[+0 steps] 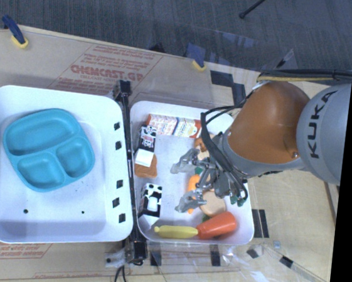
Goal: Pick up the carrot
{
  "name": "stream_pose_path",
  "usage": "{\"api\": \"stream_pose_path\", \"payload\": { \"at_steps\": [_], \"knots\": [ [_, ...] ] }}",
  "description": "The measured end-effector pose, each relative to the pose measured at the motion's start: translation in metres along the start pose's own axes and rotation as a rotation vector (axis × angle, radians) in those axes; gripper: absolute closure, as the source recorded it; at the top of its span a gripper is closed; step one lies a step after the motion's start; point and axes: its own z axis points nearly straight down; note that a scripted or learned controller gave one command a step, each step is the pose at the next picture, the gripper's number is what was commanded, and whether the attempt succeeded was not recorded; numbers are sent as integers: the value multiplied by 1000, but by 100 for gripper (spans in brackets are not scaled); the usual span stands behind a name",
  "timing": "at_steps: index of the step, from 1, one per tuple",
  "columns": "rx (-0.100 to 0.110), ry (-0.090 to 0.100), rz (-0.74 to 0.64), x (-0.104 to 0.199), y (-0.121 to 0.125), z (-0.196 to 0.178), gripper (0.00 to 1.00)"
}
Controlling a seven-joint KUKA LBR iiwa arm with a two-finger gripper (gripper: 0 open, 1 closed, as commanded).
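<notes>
My gripper (191, 184) hangs low in the right bin (170, 179), fingers spread apart with nothing between them; the carrot (217, 225) lies just beside them toward the bin's near right corner, touching a banana (176, 232) along the near wall; cartons (172, 126) line the far wall. The left bin (3, 217) holds a blue tray (47, 148). Both bins sit on printed cardboard (108, 66), with dark carpet (147, 7) beyond.

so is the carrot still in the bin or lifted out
In the bin. The carrot lies on its side on the right bin's floor near the front wall, beside a banana.
</notes>
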Motion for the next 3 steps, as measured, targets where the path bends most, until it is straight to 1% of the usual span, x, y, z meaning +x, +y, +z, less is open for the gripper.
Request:
{"api": "stream_pose_path", "payload": {
  "at_steps": [1,2,3],
  "knots": [
    [0,-4,385,-50,-30,117,0],
    [-1,-4,376,-51,-28,107,100],
    [-1,-3,817,-34,-21,54,100]
  ]
}}
